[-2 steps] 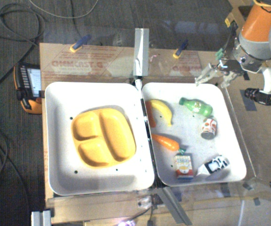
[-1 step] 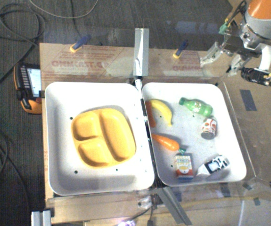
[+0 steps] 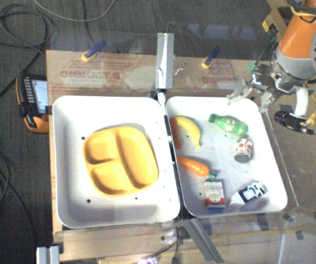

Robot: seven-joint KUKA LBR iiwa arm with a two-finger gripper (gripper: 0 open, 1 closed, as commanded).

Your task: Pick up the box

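Note:
The box [image 3: 214, 194] is a small carton with an orange and red label, standing near the front wall of the right bin [image 3: 267, 147]. My gripper [image 3: 251, 96] hovers over that bin's far right corner, well behind the box. Its fingers [image 3: 237, 96] are spread open with nothing between them. The grey arm with its orange band [image 3: 298, 37] reaches in from the upper right.
A black-and-white carton [image 3: 253, 192] lies right of the box, a carrot [image 3: 194, 166] just behind it. A can [image 3: 244, 149], green bottle [image 3: 229, 124] and banana [image 3: 189, 129] sit further back. The left bin [image 3: 70, 147] holds a yellow divided tray [image 3: 122, 159].

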